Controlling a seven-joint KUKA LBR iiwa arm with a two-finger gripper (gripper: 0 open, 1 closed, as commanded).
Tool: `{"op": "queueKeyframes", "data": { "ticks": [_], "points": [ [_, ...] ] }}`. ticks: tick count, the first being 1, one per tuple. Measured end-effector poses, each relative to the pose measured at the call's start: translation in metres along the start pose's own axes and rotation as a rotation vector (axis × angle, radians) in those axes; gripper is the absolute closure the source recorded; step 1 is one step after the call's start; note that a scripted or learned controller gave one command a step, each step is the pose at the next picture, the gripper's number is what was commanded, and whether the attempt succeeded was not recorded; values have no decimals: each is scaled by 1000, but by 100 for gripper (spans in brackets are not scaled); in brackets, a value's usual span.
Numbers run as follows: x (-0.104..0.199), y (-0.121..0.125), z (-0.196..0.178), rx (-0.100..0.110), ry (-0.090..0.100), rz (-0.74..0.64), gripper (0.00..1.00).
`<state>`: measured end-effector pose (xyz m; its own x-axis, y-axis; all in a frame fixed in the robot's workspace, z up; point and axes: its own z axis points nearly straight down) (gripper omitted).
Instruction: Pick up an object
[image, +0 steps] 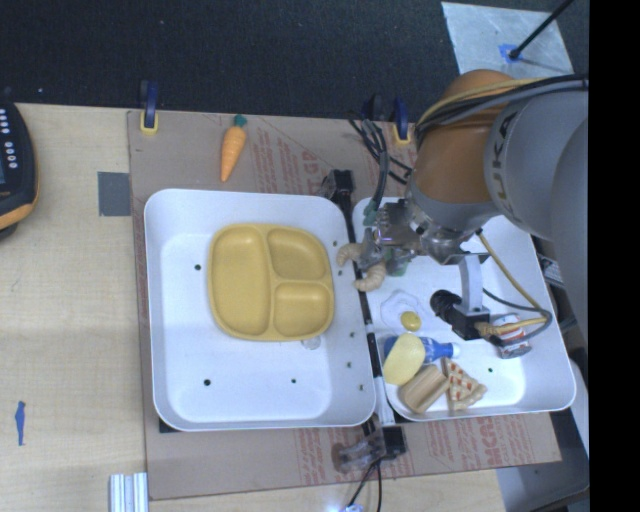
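The tool (385, 248) is hanging low over the 9 o'clock wall of the right bin (535, 385). A beige lump (362, 270) is lying just at the tool's 7 o'clock, straddling the seam where the two bins are meeting. I am taking that lump as the likeliest thing to be picked. Whether the tool is standing apart or together I cannot tell, because the wrist is covering it from above, so I am not claiming any hold on the lump.

The risk is sitting in that seam. The lump is resting against the bin rims, so a closing tool could be catching a rim instead, or nudging the lump over into the left bin (160, 300). Its knobbly, curved shape could also be slipping free while the arm is lifting.

The left bin is carrying one thing, a yellow divided plate (270, 280), lying flat toward 12 o'clock, with bare white floor showing toward 6 o'clock. Beyond that bin's 12 o'clock rim, an orange carrot (232, 148) is lying on the desk (70, 300).

The right bin is holding a crowd toward its 7 o'clock corner. A clear wrapper (400, 300) and a small yellow ball (410, 321) are lying near the lump. Below them a larger yellow round piece (403, 358) is touching a blue piece (440, 350). A bread loaf (422, 390) and a pizza slice (462, 383) are lying side by side at 6 o'clock. A small silvery thing (510, 337) is sitting apart toward 3 o'clock.
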<state>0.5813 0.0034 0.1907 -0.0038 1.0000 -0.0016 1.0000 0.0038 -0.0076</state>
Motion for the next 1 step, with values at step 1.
{"op": "queueKeyframes", "data": {
  "ticks": [1],
  "points": [
    [-58,-53,0,2,0,4,100]
  ]
}}
